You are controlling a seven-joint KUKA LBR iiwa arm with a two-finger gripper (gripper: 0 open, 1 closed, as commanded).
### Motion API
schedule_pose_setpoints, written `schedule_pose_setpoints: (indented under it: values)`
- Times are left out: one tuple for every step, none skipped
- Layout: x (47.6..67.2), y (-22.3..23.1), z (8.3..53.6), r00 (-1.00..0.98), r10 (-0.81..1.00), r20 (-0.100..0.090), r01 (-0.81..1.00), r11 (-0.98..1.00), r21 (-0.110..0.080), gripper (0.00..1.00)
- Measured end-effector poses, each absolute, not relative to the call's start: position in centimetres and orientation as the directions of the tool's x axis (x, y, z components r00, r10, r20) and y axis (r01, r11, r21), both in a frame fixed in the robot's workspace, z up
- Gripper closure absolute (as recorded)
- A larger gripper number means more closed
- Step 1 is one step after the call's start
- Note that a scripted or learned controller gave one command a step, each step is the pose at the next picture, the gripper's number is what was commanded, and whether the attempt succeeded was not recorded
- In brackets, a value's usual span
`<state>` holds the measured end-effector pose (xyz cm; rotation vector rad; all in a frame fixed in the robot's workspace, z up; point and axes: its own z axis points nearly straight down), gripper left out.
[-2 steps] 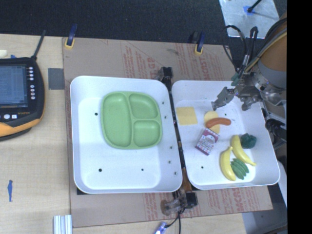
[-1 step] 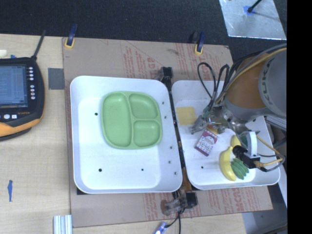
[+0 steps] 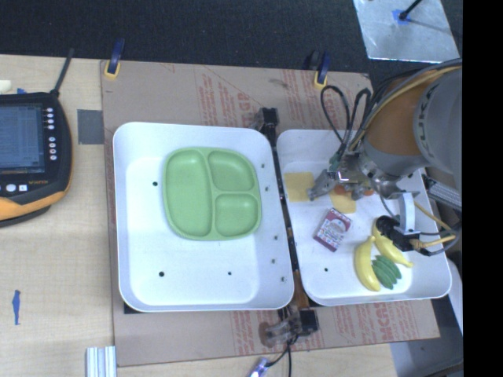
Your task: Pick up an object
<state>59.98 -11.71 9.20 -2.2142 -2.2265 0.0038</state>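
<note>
The right bin point(image 3: 314, 289) holds a pale yellow flat square point(image 3: 298, 185) near its left wall and a small yellow block point(image 3: 344, 201) beside it. A red and white packet point(image 3: 332, 230) lies in the middle. Yellow bananas point(image 3: 366, 262) with a green pod-like toy point(image 3: 387, 270) rest at the lower right. My gripper point(image 3: 335, 184) is low in the upper half of this bin, between the yellow square and the yellow block, just above the block. Nothing is visibly lifted.
The left bin point(image 3: 141, 289) carries a green divided plate point(image 3: 211, 192). A handheld pendant point(image 3: 27, 151) sits at the bench's left edge. Black cables point(image 3: 346, 112) loop above the gripper. The grey and orange arm point(image 3: 416, 124) covers the right bin's upper right corner.
</note>
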Motion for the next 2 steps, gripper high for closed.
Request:
schedule_pose_setpoints:
  values:
    - [55.2,-10.5,9.1,-0.003,1.0,0.0,1.0,0.003,-0.005,0.0]
    - [58.4,-11.4,9.2,-0.004,1.0,0.0,1.0,0.004,-0.003,0.0]
